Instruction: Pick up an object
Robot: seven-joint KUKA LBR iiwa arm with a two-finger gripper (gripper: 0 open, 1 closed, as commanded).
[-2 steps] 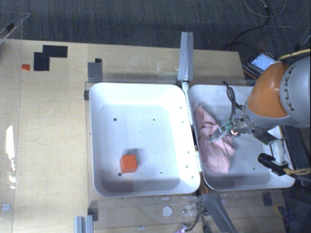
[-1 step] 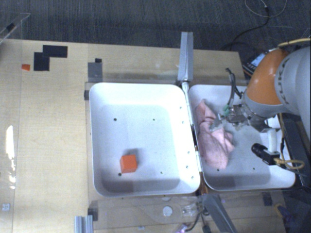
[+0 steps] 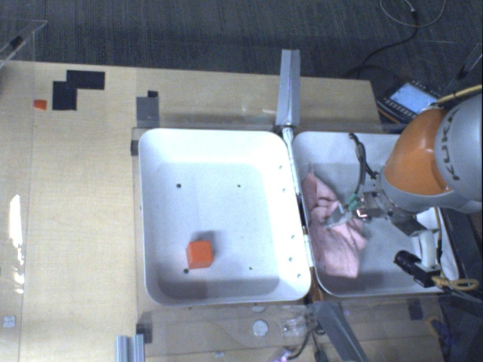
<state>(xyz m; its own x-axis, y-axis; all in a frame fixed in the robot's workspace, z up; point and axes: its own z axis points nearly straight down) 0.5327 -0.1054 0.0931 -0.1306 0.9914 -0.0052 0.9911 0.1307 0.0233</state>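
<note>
Gripper [image 3: 349, 211] sat low over pink cloth [image 3: 332, 232] in right bin [image 3: 377, 286], presumably the grasp target; clench state indeterminable. Orange block [image 3: 200, 254] lay in left bin [image 3: 158, 202].

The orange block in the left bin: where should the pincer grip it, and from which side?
Probably from straight above, closing on two opposite flat sides of the orange block. It sits alone on the floor of the left bin, away from the walls, so every side looks free.
</note>
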